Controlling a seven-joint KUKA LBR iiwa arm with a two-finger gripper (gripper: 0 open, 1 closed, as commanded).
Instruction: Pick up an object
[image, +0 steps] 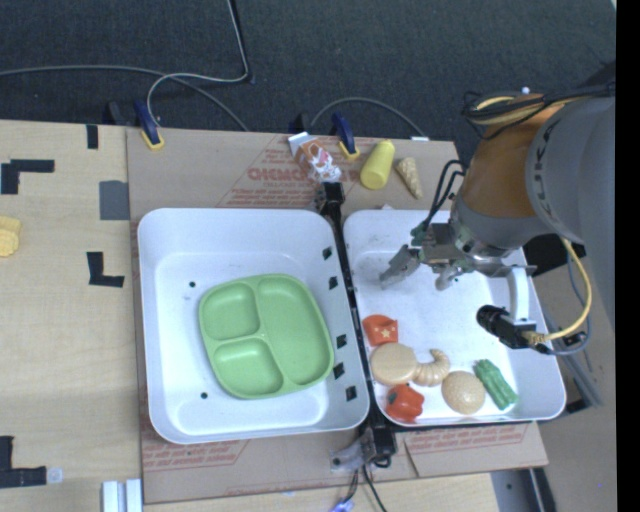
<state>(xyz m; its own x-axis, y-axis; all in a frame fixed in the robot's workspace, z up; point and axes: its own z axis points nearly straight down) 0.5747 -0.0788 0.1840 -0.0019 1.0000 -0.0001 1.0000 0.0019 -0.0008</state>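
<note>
The pincer (426, 271) is hovering with fingers spread and nothing between them, over bare floor of the right bin (553, 400). It is judged to be approaching. The toy foods (420, 368) are lying just below it; next, shifting over one and descending.

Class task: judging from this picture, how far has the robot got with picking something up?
Done: nothing lifted; the food lies low in the right bin. In hand: the hand hangs open over bare bin floor above the pile. Left: go to an item, grip it, lift it.
</note>
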